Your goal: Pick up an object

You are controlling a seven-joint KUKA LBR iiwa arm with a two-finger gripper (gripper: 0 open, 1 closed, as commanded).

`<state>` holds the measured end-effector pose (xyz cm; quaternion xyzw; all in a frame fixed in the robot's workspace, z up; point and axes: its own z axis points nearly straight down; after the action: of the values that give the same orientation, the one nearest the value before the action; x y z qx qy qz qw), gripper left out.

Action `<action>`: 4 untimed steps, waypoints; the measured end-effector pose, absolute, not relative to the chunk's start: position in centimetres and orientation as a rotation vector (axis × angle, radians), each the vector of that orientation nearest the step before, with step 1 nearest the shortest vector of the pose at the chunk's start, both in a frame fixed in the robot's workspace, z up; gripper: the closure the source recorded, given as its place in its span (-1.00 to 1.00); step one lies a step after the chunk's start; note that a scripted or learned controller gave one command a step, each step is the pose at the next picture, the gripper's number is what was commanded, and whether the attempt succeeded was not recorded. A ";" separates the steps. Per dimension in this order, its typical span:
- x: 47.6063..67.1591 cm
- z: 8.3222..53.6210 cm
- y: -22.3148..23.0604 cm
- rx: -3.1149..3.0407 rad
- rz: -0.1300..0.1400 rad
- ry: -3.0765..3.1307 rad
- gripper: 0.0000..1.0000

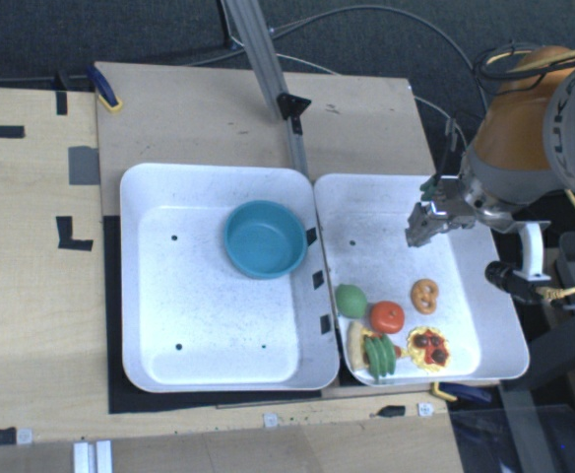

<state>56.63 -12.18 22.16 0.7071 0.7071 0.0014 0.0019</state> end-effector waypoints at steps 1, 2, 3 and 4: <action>56.7 27.2 -12.2 2.219 0.004 2.219 1.00; 57.5 26.7 -7.6 2.218 0.000 2.226 1.00; 58.8 26.5 -2.6 2.217 0.000 2.227 1.00; 61.1 26.1 2.3 2.218 0.000 2.227 1.00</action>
<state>61.14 2.35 26.15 0.7057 0.7086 -0.0001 -0.0007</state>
